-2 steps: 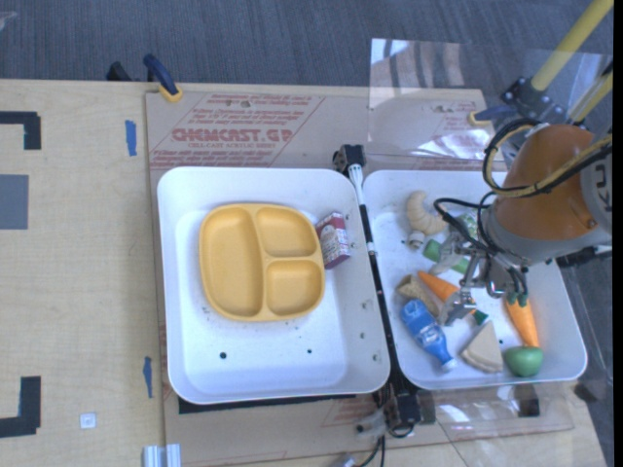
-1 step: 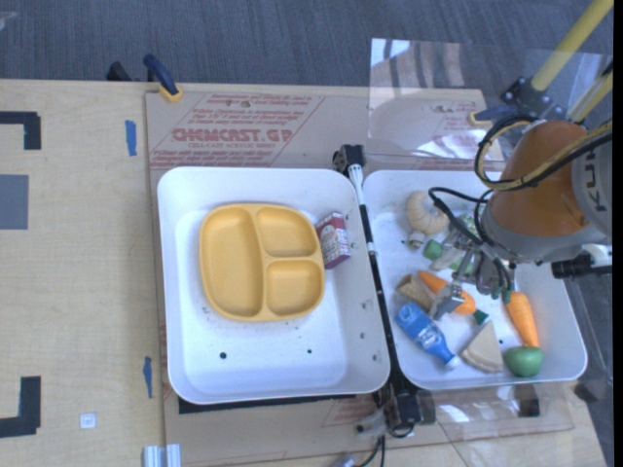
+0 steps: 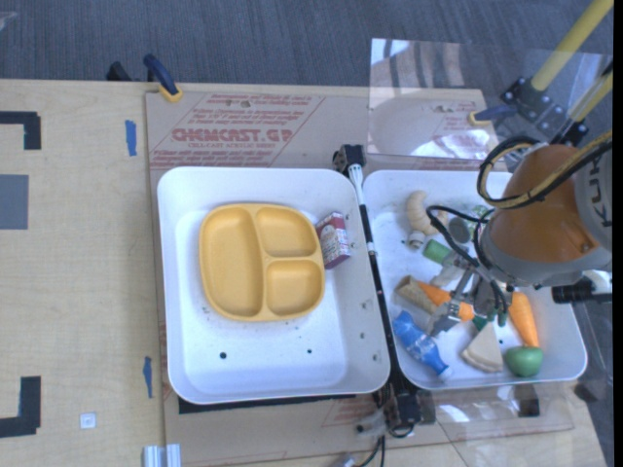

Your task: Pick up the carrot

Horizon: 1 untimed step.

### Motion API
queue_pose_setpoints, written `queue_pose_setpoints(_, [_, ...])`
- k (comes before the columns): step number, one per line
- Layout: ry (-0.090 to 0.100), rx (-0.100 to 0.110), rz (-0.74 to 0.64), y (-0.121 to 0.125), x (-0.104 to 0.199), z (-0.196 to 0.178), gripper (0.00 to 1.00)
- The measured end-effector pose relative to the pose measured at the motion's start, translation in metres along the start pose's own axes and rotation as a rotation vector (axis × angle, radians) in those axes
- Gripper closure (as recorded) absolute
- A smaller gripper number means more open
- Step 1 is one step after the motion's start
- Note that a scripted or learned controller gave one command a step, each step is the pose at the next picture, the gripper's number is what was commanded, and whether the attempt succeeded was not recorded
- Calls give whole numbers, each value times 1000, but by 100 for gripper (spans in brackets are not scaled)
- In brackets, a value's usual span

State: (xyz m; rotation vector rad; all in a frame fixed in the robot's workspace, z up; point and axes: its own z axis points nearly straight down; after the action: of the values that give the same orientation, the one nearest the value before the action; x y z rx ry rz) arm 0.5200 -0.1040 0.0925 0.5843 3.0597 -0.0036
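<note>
The carrot [image 3: 525, 319] is orange and lies lengthwise near the right wall of the right bin [image 3: 569, 358], its tip pointing toward the front. My gripper [image 3: 474, 311] hangs low over the middle of that bin, just left of the carrot and apart from it. Its two dark fingers [image 3: 455, 295] stand spread, so it is open, and the carrot is not between them. A small orange piece [image 3: 458, 309] lies under the left finger. The arm's orange band [image 3: 540, 212] covers the bin's back right part.
Around the gripper lie a bread wedge [image 3: 482, 351], a green round fruit [image 3: 524, 361], a blue wrapper [image 3: 421, 341], a tan sandwich piece [image 3: 417, 293], a green cylinder [image 3: 438, 252] and a beige item [image 3: 419, 212]. The left bin [image 3: 195, 358] holds a yellow divided plate [image 3: 261, 261] and a red can [image 3: 334, 239].
</note>
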Motion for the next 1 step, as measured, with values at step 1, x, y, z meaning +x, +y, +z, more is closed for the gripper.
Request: queue_pose_setpoints(1, [5, 8, 321, -7, 9, 0, 0])
